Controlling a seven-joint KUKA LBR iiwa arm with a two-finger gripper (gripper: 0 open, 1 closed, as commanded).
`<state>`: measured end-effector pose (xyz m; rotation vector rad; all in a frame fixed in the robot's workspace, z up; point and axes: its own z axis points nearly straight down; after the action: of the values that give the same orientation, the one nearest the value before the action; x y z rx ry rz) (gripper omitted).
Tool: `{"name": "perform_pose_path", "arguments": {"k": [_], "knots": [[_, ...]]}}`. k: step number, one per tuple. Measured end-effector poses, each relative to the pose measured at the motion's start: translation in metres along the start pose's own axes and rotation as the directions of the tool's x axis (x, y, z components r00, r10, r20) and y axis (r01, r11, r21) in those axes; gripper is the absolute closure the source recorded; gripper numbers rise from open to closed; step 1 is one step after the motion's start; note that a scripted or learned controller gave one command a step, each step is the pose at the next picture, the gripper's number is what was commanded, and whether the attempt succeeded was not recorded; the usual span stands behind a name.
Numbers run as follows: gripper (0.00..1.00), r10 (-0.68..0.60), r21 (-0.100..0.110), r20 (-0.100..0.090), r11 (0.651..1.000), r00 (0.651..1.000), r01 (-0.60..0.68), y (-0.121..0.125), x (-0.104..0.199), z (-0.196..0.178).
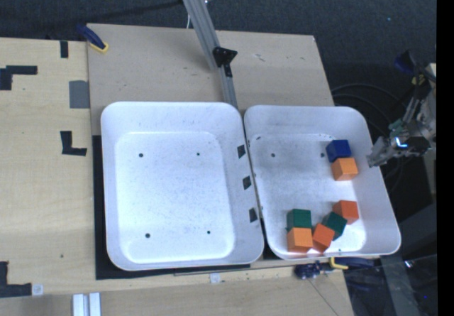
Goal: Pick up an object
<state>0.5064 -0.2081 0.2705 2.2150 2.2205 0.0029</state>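
The right white bin [284,130] holds several small blocks. A blue block [338,148] touches an orange block [345,168] near the bin's right wall. At the front lie a red-orange block [347,209], a dark green block [335,224], a green block [299,218] and two orange blocks [300,238] [323,235], packed close together. My gripper [378,153] hangs just outside the right bin's right rim, level with the blue and orange blocks and apart from them. Nothing shows in its grasp.
The left white bin [170,116] sits beside the right one. A slanted metal pole [202,16] runs down to the bins' shared back edge. Small clamps sit at the back left [93,37] and front right [318,269] of the bench. Cables lie on the floor to the right.
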Motion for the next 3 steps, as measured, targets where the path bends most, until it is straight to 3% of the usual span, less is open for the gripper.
{"name": "perform_pose_path", "arguments": {"k": [3], "knots": [[1.0,-0.005,0.008,-0.004,1.0,1.0,0.005,-0.015,0.17,0.01]]}}
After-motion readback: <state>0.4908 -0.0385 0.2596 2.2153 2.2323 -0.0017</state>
